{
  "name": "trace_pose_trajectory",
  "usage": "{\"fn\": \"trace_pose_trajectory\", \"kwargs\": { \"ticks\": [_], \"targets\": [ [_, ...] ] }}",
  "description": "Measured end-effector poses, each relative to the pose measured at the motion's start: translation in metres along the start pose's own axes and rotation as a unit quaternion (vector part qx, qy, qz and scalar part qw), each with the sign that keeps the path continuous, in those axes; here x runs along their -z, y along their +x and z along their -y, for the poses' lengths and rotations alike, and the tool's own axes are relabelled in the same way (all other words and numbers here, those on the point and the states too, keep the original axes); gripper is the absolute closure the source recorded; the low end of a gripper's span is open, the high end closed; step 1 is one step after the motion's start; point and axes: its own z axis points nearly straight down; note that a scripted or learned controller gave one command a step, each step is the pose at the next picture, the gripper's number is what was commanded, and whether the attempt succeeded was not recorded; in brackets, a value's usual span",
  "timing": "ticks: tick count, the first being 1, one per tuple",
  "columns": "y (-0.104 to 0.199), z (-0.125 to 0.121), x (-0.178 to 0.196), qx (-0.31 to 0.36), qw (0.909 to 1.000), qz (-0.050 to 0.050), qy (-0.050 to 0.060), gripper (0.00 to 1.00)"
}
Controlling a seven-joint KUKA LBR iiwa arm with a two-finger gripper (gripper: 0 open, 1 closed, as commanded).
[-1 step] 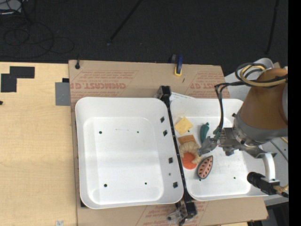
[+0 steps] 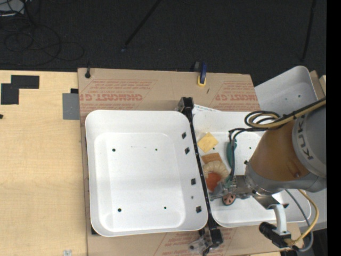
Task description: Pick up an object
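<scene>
My gripper [image 2: 229, 194] is low in the right bin [image 2: 221, 120], near its front left, at the end of the grey and orange arm [image 2: 282, 156]. Just to its left lies a red-orange round object [image 2: 212, 181]. Behind that sit a tan ridged piece [image 2: 216, 168], a brown block [image 2: 211, 157] and a yellow block [image 2: 208, 142]. A teal-handled tool [image 2: 230, 152] lies along the arm's left side. A small dark reddish bit shows right at the gripper's tip; whether it is held cannot be made out. The arm hides the right half of this bin.
The left bin [image 2: 138, 169] stands beside the right one, with a black clamped divider [image 2: 194, 164] between them. Both rest on a cardboard sheet [image 2: 138, 89]. A blue and yellow clamp [image 2: 201, 73] sits at the cardboard's back edge. Cables loop over the arm [image 2: 261, 118].
</scene>
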Motion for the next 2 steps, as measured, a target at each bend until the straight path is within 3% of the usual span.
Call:
{"fn": "trace_pose_trajectory", "kwargs": {
  "ticks": [1, 2],
  "targets": [
    [-0.002, -0.001, 0.014, -0.003, 1.0, -0.001, 0.001, 1.0],
    [-0.018, -0.002, 0.25, 0.001, 1.0, 0.001, -0.009, 1.0]
  ]
}}
